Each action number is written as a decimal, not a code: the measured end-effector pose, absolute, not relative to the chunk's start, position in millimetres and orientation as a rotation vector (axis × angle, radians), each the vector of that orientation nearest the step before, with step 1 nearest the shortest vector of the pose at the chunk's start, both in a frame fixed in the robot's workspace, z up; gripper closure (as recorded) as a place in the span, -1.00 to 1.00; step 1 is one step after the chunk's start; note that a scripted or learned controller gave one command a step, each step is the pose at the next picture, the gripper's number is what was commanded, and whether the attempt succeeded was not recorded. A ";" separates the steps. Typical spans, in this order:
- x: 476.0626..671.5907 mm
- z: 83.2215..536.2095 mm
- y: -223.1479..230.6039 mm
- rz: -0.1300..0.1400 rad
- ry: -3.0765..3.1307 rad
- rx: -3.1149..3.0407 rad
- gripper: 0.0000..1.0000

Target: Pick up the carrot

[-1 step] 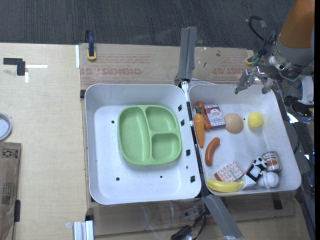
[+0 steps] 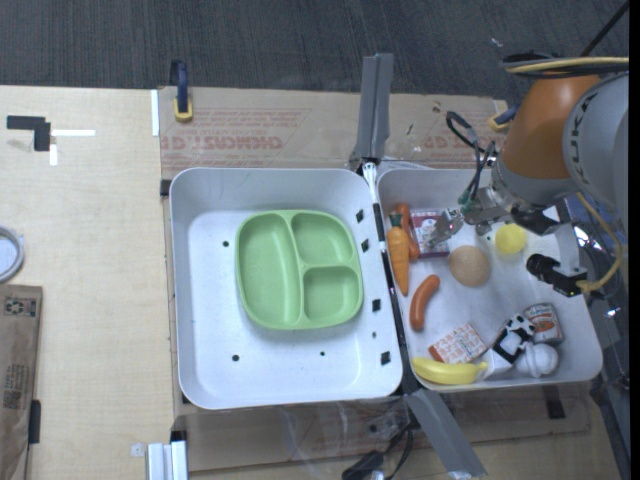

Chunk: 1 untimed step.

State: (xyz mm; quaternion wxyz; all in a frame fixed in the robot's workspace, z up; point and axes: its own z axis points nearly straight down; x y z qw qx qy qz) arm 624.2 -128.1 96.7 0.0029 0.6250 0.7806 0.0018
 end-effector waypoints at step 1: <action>575.2 96.5 -100.3 0.006 2.500 1.892 -1.00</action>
